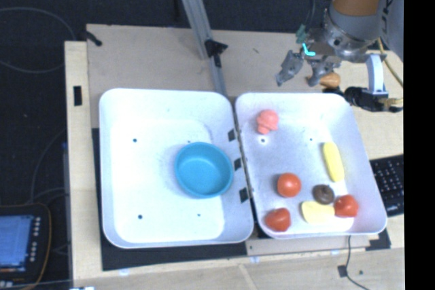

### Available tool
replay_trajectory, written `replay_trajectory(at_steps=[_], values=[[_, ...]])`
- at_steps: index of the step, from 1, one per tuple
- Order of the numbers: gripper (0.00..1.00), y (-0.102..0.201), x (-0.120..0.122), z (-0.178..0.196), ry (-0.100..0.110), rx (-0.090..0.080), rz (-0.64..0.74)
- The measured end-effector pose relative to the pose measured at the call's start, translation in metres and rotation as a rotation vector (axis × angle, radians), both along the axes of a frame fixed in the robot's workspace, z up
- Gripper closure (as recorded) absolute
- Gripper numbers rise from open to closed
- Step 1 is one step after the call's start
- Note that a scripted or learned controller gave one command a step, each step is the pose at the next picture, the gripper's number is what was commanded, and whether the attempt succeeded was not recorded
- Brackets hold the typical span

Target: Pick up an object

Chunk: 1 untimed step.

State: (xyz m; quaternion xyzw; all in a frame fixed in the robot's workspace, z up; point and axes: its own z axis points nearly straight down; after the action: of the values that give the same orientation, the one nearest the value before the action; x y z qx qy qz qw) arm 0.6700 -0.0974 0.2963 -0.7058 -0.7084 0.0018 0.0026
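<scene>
My gripper (302, 73) hangs above the far rim of the right bin (299, 100), open, with nothing between its fingers. In the right bin lie a pink lumpy object (267, 121) near the far left corner, a yellow banana-like piece (332, 161) at the right, a red tomato (289, 185) in the middle, a dark brown round object (323, 194), a pale yellow piece (317, 212), and two more red pieces (277, 219) (346, 206) near the front. All of them sit below and in front of the gripper.
The left bin (122, 112) holds a blue bowl (202, 169). A slanted metal post (194, 7) rises behind the bins. A small orange object (330, 81) lies on the bench just behind the right bin. A keyboard (387, 180) sits at the right edge.
</scene>
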Motion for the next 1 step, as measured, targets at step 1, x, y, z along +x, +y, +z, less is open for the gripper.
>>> replay_trajectory(at_steps=[1], values=[[0.0,0.0001,0.0011,0.0045,-0.008,0.0,0.001]])
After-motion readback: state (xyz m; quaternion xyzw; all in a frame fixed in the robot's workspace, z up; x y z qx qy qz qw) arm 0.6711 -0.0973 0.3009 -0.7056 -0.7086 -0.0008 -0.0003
